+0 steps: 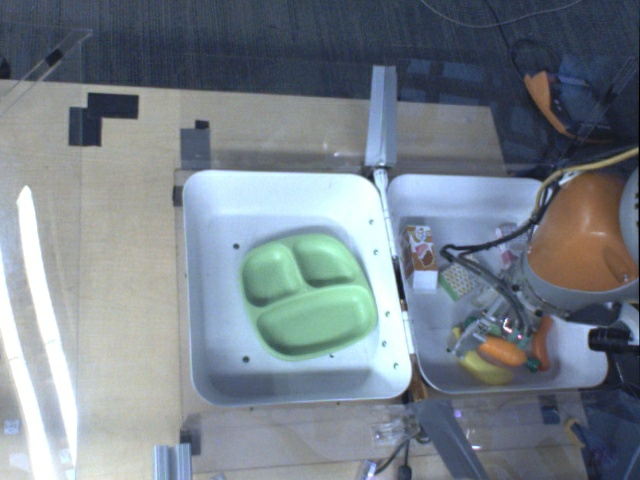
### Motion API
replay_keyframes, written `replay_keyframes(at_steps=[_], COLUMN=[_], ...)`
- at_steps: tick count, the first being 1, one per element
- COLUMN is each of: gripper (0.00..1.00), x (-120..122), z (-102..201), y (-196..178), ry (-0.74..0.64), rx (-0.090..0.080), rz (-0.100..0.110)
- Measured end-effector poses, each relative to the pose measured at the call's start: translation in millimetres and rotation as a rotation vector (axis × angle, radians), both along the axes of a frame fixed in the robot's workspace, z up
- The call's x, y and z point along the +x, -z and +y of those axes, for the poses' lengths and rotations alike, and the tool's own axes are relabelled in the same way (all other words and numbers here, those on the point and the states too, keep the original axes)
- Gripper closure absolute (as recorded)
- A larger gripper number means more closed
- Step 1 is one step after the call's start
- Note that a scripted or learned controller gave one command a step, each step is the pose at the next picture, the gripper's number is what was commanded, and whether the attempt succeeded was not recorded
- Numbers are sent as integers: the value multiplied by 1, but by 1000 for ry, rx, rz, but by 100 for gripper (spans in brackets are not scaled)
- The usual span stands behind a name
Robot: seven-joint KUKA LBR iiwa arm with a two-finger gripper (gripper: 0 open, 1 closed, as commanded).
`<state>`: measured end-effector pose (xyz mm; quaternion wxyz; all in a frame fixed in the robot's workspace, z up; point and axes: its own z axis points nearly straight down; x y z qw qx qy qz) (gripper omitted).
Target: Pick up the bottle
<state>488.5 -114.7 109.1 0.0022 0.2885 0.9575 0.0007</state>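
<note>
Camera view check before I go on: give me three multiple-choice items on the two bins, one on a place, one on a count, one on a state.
1. Where does the green tray lie?
A. in the left bin
B. in the right bin
C. on the bare bench

2. How many compartments does the green tray have?
A. one
B. three
C. five

3. How is the green tray loaded?
A. piled with toys
B. holding one box
C. nothing in its compartments

Answers:
1. A, the tray sits mid-floor in the left bin.
2. B, two small compartments sit above one long one.
3. C, only green floor shows in each compartment; the carrot and small carton lie in the right bin.
</note>
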Motion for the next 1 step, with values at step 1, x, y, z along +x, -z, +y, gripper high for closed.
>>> replay_keyframes(at_steps=[1], gripper=[0], x=[56], z=[-40], y=[-52], ry=[135], rx=[-1], rz=[-3])
